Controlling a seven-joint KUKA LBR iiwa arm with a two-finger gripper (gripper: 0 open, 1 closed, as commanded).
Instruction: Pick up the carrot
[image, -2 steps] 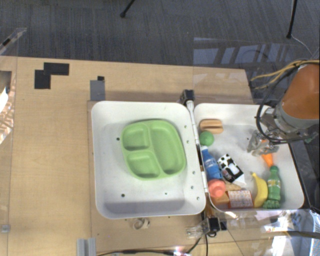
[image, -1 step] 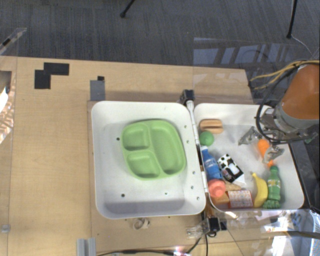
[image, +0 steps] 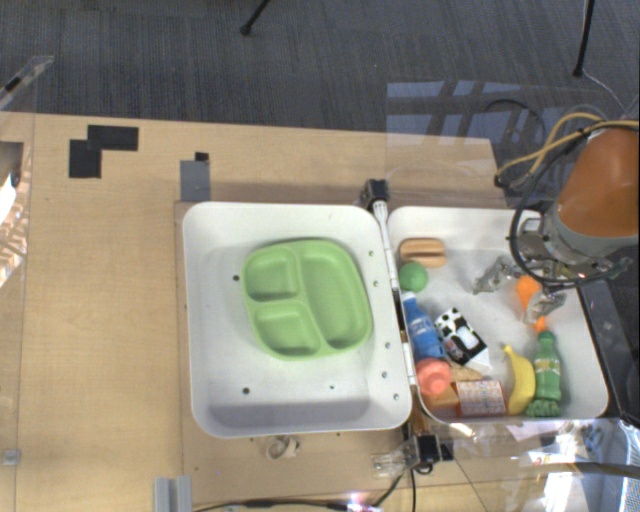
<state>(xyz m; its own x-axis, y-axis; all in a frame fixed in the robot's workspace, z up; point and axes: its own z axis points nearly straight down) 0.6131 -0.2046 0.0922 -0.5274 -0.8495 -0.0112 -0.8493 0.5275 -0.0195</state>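
Note:
The carrot (image: 528, 291) is a small orange piece lying on the floor of the right bin (image: 470, 235), near its right wall. My gripper (image: 520, 285) hangs directly over it at the end of the grey arm with the orange band (image: 603, 182). Its fingers are spread open, one finger (image: 488, 278) to the left of the carrot and the other to its right. The carrot lies between them and I see no contact. A second small orange bit (image: 541, 322) shows just below.
The right bin also holds a bun (image: 421, 249), green ball (image: 413, 276), blue bottle (image: 424, 335), black-and-white toy (image: 458, 335), pink item (image: 434, 378), banana (image: 519, 378) and green bottle (image: 545, 372). The left bin (image: 215, 400) holds a green divided plate (image: 305, 298).

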